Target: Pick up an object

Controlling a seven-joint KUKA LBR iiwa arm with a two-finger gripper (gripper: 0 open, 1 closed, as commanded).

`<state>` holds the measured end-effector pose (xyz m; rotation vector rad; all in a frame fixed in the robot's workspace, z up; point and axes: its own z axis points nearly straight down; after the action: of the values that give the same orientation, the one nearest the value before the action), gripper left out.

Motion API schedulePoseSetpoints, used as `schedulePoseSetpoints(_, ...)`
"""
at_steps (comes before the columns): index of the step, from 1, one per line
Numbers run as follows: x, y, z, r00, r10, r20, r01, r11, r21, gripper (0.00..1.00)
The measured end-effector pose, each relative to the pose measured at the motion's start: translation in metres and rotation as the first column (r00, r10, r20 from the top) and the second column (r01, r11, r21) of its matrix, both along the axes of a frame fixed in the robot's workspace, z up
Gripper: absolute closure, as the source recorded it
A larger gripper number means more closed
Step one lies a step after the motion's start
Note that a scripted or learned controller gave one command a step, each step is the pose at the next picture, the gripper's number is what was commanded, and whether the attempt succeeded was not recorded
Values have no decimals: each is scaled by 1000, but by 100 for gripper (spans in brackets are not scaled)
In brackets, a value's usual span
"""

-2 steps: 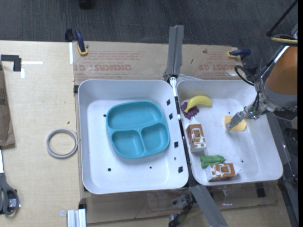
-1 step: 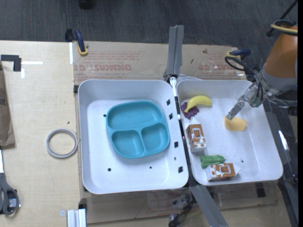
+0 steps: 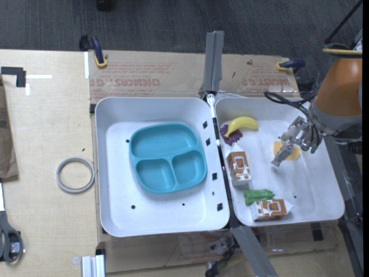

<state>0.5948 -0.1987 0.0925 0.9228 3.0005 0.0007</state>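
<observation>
Yellow object [image 3: 287,150] beneath pincer [image 3: 283,152]; arm [image 3: 340,91] slants down-left from right; pincer state unclear.

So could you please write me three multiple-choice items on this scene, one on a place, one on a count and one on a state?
1. Where does the blue divided tray lie?
A. in the left bin
B. in the right bin
C. on the bench beside the grey ring

2. How many compartments has that tray?
A. two
B. three
C. five

3. How does the banana lie in the right bin?
A. between the tool's fingers
B. under the green item
C. free near the bin's far wall

Key: 1 A, the tray sits inside the left bin; 2 B, one long section above two smaller ones; 3 C, the tool hangs well to its right.
</observation>
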Motion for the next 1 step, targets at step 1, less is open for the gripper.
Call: schedulePoseSetpoints(1,51,-19,0,994,-110,2,110,994,-1,0)
